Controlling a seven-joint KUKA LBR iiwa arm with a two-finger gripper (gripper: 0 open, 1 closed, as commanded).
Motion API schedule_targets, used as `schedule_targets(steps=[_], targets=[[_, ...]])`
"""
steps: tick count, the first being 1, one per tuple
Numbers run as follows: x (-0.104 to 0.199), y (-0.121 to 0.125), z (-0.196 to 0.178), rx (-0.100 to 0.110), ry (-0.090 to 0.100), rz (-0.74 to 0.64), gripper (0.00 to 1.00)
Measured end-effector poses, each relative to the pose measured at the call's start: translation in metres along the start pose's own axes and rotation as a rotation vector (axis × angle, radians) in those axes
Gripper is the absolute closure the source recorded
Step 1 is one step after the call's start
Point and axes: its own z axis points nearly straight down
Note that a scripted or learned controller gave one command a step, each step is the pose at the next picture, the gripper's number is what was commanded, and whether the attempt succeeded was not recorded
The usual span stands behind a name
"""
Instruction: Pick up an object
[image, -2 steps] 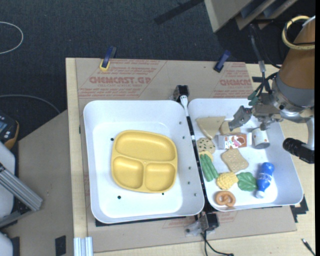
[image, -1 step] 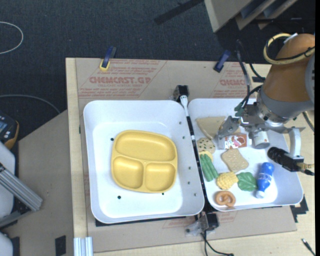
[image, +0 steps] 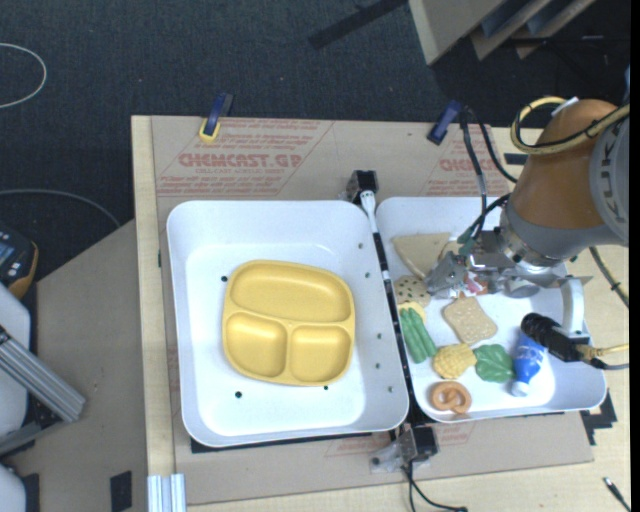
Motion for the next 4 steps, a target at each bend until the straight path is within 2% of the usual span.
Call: schedule_targets(steps=[1, 2, 3, 4], targets=[[0.000, 0.009, 0.056, 0.001, 0.000, -0.001, 0.00], [0.001, 0.010, 0.074, -0.007, 0.001, 0.000, 0.00], [0.000, 0.013, 0.061, -0.020, -0.003, 0.000, 1.00], [-0.010, 0.012, 0.004, -0.015, -0.004, 0.001, 1.00]])
